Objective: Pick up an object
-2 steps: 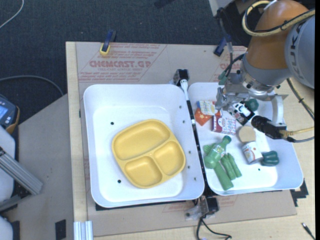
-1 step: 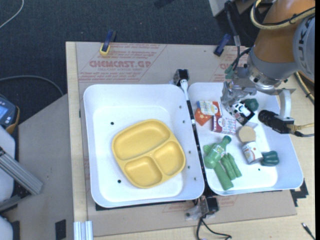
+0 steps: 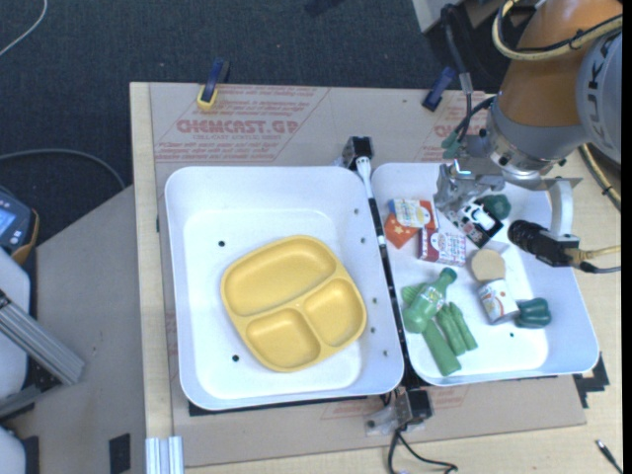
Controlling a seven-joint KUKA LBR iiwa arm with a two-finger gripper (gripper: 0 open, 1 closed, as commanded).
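Over the right bin (image 3: 568, 358), metal jaws (image 3: 456, 197) hover above glossy packets (image 3: 413, 217); their opening cannot be told.

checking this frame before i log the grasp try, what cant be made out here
- Pincer, camera view: the wrist above hides its fingertips, so a grasp can't be judged.
- Small black and white item: partly under the arm, too small to identify.
- Red and white packet: print too small to read.
- Right bin: far corner hidden by the arm.

One fixed camera looks down at a slant on the bench (image 3: 296, 117) — both white bins in frame, moderately near.
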